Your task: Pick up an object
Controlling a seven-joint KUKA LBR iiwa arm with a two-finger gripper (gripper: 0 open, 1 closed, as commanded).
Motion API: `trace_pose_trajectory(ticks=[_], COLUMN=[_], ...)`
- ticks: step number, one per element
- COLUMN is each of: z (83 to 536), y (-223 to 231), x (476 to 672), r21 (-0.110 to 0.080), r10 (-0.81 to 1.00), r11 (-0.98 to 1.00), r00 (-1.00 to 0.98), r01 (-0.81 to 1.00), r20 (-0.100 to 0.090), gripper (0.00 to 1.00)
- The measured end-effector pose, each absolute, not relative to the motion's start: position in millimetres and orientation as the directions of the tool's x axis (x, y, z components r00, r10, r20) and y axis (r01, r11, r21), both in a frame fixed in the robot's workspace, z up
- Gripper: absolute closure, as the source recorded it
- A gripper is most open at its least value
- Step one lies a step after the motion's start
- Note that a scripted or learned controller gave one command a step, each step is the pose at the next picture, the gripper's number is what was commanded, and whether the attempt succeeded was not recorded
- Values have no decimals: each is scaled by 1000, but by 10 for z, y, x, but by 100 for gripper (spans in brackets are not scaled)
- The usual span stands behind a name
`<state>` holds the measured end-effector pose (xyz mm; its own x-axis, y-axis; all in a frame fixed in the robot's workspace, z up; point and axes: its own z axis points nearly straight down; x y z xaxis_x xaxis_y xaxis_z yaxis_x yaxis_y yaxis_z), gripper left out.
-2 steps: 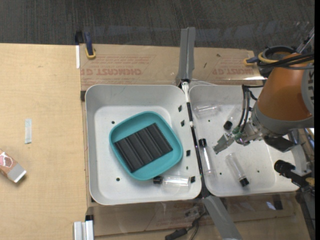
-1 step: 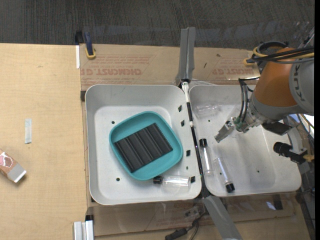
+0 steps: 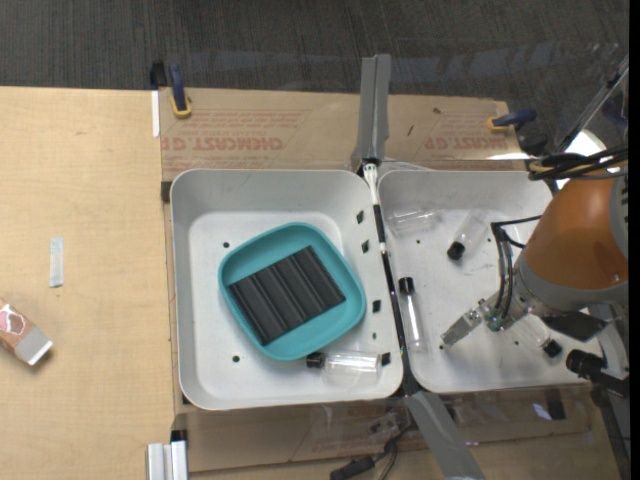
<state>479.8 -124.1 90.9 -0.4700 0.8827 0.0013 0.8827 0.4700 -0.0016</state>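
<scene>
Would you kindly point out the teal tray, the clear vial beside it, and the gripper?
teal tray (image 3: pixel 243 263): camera view, on its upper-left rim.
clear vial (image 3: pixel 350 364): camera view, on its clear body.
gripper (image 3: pixel 462 328): camera view, between its fingertips.

Dark ribbed carpet behind; pale wooden bench; brown cardboard sheet clamped at back.

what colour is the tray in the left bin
Teal tray, with a dark grey ribbed insert; clear in the camera view.
</scene>
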Motion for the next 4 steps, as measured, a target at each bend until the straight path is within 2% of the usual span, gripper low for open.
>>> trace_pose_trajectory(ticks=[1,2,3,4], z=[911,999,2095,2182], y=[-1429,-1432,-1767,-1777], x=[4771,4777,4835,4844], r21=[0,1,0,1], r10=[695,698,827,827], r11=[719,716,562,562], r00=[-719,-716,-562,-561], r01=[695,698,827,827], r20=[2,1,-2,-4], gripper=[0,100,100,100])
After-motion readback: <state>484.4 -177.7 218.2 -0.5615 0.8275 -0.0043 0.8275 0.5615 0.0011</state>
